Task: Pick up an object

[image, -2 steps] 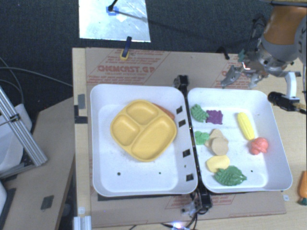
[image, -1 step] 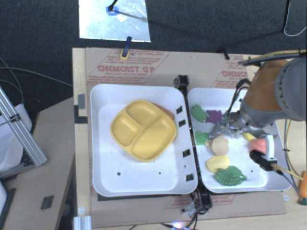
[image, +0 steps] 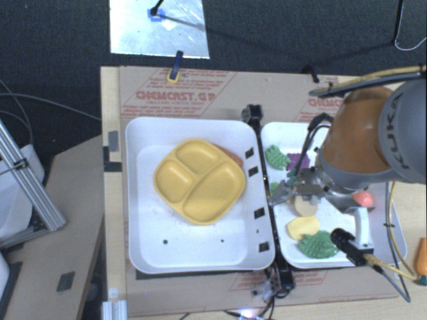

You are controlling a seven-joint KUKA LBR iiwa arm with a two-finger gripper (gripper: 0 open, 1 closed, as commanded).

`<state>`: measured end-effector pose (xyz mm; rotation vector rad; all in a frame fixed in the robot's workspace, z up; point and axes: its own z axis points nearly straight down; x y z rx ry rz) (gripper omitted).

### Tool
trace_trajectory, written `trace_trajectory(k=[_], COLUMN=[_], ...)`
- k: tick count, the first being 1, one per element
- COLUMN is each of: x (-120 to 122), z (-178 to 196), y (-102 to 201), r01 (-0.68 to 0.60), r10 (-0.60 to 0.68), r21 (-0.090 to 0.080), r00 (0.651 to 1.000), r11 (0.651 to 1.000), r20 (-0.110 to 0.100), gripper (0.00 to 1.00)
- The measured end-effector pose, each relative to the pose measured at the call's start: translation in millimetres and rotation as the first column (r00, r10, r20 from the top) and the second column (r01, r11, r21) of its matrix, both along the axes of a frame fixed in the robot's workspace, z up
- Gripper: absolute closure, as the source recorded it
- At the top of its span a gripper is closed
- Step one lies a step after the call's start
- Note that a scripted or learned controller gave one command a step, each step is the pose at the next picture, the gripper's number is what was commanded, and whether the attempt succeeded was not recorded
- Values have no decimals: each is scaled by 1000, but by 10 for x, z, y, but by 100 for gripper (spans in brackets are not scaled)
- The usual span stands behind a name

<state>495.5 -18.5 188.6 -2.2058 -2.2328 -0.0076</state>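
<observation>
Hovering over the right bin (image: 280, 133), the gripper (image: 293, 191) sits beside a beige piece (image: 306, 207); claw state cannot be determined. Yellow tray (image: 199, 181) occupies left bin (image: 143, 245).

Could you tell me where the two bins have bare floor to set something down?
Left bin: a bare strip below the yellow plate, plus a narrower margin along its left wall. Right bin: crowded with small toys beneath the arm.

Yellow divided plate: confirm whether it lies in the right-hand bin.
No. The yellow divided plate lies in the left bin, while the right bin holds small green and yellow items under the arm.
</observation>
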Motion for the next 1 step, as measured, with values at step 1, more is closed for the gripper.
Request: trace_trajectory(k=[1], x=[-80], z=[637], y=[-63], r01=[7], r10=[-7], r21=[-5], r00=[1000], r11=[1000], r20=[5], gripper=[0])
